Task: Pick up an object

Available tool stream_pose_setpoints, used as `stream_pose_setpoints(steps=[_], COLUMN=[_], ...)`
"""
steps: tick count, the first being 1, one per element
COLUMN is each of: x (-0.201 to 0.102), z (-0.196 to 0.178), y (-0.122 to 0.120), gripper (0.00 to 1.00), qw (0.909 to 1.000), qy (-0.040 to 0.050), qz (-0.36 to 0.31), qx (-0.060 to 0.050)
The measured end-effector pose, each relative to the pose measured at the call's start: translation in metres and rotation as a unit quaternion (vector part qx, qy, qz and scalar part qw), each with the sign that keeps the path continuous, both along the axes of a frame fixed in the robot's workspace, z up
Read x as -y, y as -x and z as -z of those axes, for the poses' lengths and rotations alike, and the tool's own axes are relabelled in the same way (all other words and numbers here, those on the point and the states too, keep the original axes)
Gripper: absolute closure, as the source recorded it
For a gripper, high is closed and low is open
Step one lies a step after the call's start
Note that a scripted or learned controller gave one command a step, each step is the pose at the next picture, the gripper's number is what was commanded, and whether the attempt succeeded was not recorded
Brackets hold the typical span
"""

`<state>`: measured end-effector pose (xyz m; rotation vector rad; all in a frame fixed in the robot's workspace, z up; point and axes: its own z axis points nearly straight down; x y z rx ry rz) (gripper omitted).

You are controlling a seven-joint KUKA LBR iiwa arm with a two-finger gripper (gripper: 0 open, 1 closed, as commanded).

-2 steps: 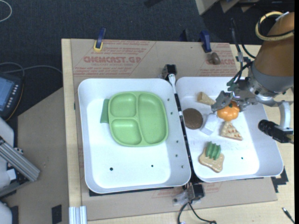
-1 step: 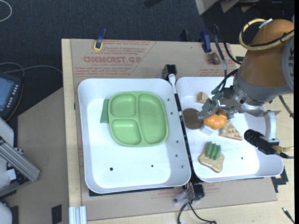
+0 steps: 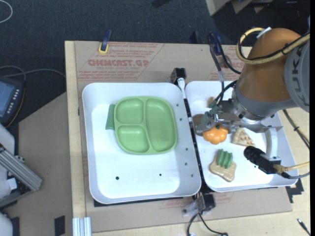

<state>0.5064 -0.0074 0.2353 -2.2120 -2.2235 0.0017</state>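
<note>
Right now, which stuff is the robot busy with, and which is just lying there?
Busy with:
gripper
orange toy next to it
right bin

Just lying about:
green plate in the left bin
tan toy with green top
pale wedge

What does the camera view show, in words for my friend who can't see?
The gripper hangs low over the right bin, right beside a small orange toy. A tan toy with green on top and a pale triangle piece lie in that bin too. The left bin holds a green divided plate.
</note>
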Motion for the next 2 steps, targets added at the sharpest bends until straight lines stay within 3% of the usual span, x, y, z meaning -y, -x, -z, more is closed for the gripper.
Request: stream_pose_setpoints(steps=[1, 2], x=[-0.0412, -0.048], z=[0.0154, 0.0145], y=[0.0162, 0.0217], gripper=[1.0, 1.0], qw=[1.0, 1.0], qy=[0.0003, 0.0007], qz=[0.0, 0.002], qx=[-0.001, 0.0])
